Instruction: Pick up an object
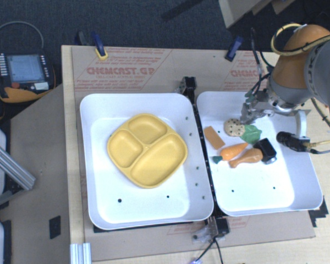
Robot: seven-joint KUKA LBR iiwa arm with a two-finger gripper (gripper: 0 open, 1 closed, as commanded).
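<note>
The right bin holds a cluster of small things near its back. A round beige cookie lies beside a green piece. In front of them are an orange carrot, a brown-orange piece and a black block. A tan slab lies to their left, near the bin's left wall. My gripper hangs just behind the cookie and the green piece, low over the bin. Nothing shows between its tips.
The left bin carries a yellow divided plate at its middle. The front half of the right bin is bare white floor. A black divider strip runs between the two bins.
</note>
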